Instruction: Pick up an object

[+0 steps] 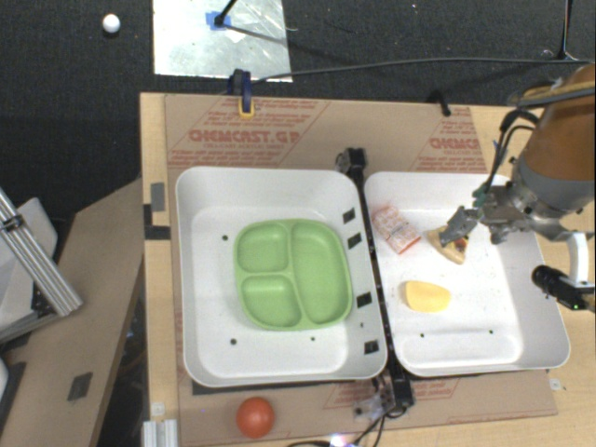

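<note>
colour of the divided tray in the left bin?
Light green, three compartments: the tray lies in the left bin, clearest in the camera view.

2 bins sit side by side on a board. The left bin holds a tray with 3 compartments, near its middle. In the right bin, a packet lies near the left wall toward the back, a wedge just right of it, and a slice in front of both. The gripper hangs over the wedge, the arm reaching in from the right. A ball rests in front of the left bin. Behind the board lie a sheet and, left of it, a small ball.
</note>
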Motion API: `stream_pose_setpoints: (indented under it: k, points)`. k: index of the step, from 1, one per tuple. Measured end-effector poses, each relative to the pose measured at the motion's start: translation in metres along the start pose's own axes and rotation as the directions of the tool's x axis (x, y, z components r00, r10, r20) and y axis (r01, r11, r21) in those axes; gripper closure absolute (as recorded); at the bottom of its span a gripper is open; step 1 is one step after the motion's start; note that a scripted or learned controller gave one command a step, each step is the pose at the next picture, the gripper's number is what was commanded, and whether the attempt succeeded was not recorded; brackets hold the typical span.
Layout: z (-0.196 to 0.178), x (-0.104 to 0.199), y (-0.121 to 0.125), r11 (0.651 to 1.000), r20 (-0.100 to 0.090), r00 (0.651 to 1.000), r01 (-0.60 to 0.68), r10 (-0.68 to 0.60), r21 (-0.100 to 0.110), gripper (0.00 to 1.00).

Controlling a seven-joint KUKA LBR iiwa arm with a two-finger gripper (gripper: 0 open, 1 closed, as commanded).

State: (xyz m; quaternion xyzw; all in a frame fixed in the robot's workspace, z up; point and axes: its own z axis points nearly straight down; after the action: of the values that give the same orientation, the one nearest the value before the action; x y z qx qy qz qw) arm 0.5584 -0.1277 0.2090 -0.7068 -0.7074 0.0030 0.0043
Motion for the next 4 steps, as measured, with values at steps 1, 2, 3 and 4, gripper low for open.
stream_pose_setpoints:
  k: [1, 2, 3, 4]
  points:
    - [-0.006, 0.000, 0.003, 1.000, 0.002, 1.000, 0.003, -0.003, -0.012, 0.00]
    - [0.038, 0.004, 0.010, 1.000, 0.001, 1.000, 0.002, -0.002, -0.009, 0.00]
    - [0.080, 0.003, 0.011, 1.000, 0.001, 1.000, 0.001, -0.001, -0.008, 0.00]
    - [0.126, 0.003, 0.012, 1.000, 0.001, 1.000, 0.001, -0.001, -0.009, 0.00]
